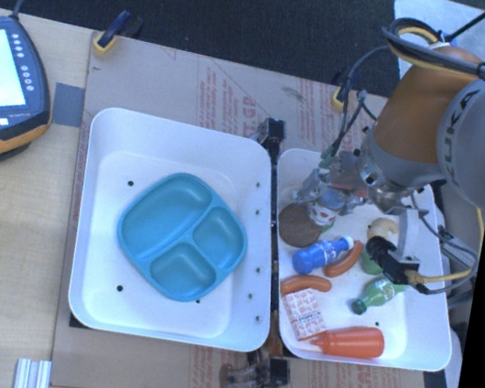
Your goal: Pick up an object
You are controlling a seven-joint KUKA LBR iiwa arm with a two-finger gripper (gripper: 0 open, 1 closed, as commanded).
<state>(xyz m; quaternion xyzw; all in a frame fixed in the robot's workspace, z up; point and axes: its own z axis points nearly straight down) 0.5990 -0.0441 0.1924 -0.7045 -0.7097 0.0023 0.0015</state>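
My gripper hangs low over the far left part of the right bin, under the orange-banded wrist. Right below it sits a small white cup-like item, beside a brown disc. A blue bottle lies just in front of them, with a sausage next to it and another sausage nearer the front. A green bottle, a red bottle and a red-and-white packet lie towards the front of the bin.
The left bin holds a blue divided plate. A tablet-like pendant rests at the far left of the bench. Black cables and a black part of the arm hang over the right bin's right side.
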